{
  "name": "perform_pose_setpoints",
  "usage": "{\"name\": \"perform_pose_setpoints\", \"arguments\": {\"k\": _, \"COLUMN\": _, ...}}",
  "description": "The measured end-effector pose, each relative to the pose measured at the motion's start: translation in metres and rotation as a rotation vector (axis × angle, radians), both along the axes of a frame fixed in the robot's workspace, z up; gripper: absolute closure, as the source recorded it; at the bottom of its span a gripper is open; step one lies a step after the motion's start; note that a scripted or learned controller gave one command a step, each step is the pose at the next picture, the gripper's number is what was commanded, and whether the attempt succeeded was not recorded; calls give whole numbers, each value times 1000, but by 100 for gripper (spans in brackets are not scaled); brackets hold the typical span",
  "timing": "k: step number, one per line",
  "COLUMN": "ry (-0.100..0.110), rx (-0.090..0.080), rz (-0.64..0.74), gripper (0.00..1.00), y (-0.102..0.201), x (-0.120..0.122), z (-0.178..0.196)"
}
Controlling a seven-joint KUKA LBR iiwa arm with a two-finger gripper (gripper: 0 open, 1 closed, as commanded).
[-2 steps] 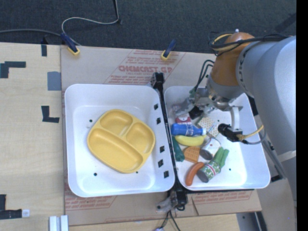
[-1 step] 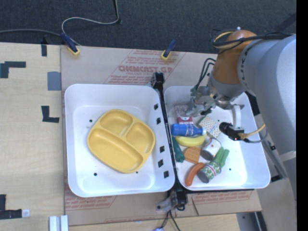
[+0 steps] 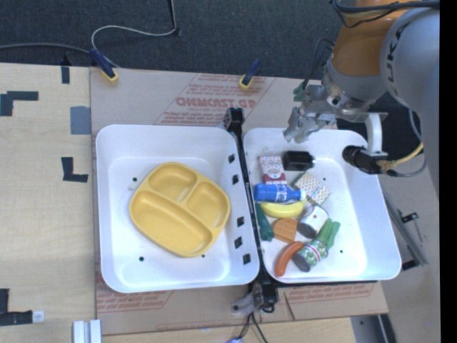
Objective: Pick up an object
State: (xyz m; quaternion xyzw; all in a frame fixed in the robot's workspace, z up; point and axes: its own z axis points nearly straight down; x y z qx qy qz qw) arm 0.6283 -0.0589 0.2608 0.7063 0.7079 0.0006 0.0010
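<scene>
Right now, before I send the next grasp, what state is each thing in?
Gripper: above the right bin's far edge, holding nothing that I can see.
Yellow tray: lying flat in the left bin, right side up.
Banana: lying in the right bin, touching the blue bottle.
Blue bottle: on its side.
Black block: lying apart from the pile, nearest the gripper.
Hot dog: lying at the pile's near end.

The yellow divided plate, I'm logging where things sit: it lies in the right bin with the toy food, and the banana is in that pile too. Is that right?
Not quite. The camera view shows the yellow divided plate lying alone in the left bin, not the right one. The rest holds: the banana is in the pile of toy food in the right bin.
</scene>
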Motion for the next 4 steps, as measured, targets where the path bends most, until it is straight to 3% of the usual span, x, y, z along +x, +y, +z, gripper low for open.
{"name": "perform_pose_setpoints", "arguments": {"k": 1, "ry": 4, "rx": -1, "rz": -2, "gripper": 100, "y": -51, "x": -30, "z": -43}}
{"name": "perform_pose_setpoints", "arguments": {"k": 2, "ry": 4, "rx": 0, "rz": -1, "gripper": 100, "y": -26, "x": 18, "z": -77}}
{"name": "perform_pose_setpoints", "arguments": {"k": 3, "ry": 5, "rx": -1, "rz": -1, "gripper": 100, "y": -48, "x": 39, "z": -139}}
{"name": "perform_pose_setpoints", "arguments": {"k": 4, "ry": 2, "rx": 0, "rz": -1, "gripper": 100, "y": -49, "x": 40, "z": -86}}
